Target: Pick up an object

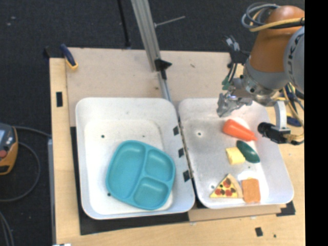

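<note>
Over the right white bin point(266, 199) the grey metal hand point(229, 104) hovers near the far rim, just above and left of the orange carrot-shaped toy point(239, 129), a likely target, poised for a drop. Whether it's open or closed, I cannot tell; glare and blur smear the tip. Nearby sit a yellow block point(235, 156), dark green piece point(248, 151), pizza slice toy point(226, 187). The left bin's teal divided plate point(141, 174) waits apart.
</note>
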You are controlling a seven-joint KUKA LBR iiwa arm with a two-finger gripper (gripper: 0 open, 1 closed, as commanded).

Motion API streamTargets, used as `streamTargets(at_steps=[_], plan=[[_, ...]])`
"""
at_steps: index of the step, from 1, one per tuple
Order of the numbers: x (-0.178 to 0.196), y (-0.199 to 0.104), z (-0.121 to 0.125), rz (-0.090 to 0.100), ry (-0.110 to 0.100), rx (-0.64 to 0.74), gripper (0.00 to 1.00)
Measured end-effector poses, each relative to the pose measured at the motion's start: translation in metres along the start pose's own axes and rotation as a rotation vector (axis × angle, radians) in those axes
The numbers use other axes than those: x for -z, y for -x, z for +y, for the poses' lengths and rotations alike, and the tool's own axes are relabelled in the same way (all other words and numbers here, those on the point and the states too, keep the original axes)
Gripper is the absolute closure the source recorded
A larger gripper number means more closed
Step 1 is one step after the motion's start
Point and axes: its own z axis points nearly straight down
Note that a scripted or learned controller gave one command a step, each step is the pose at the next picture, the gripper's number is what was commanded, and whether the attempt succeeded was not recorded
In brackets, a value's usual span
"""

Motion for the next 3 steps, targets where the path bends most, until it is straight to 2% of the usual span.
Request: streamTargets(at_steps=[1, 2, 3], plan=[[0.003, -0.045, 0.004, 0.000, 0.001, 0.000, 1.00], [0.004, -0.099, -0.008, 0.001, -0.001, 0.001, 1.00], [-0.007, -0.148, -0.001, 0.000, 0.000, 0.000, 1.00]])
